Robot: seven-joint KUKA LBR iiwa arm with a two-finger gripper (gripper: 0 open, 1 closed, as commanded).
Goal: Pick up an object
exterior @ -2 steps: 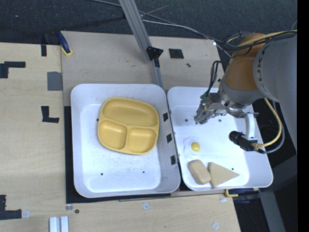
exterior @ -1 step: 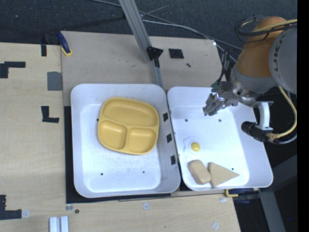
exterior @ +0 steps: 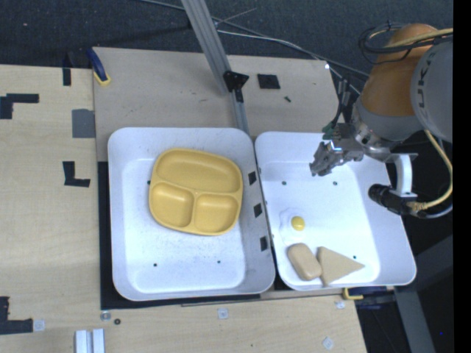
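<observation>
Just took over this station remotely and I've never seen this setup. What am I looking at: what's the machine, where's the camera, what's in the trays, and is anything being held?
One fixed camera looks down at a slant on a bench. The grey and orange robot arm reaches in from the right; its gripper hangs over the right bin, with nothing visible between its fingers. That bin holds a small yellow ball, a tan rounded block and a tan wedge. The left bin holds a yellow divided plate.

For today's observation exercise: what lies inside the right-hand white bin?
The right bin holds a small yellow ball, a tan oval block and a tan wedge. The claw hangs over its far end, hiding the floor beneath it.
</observation>
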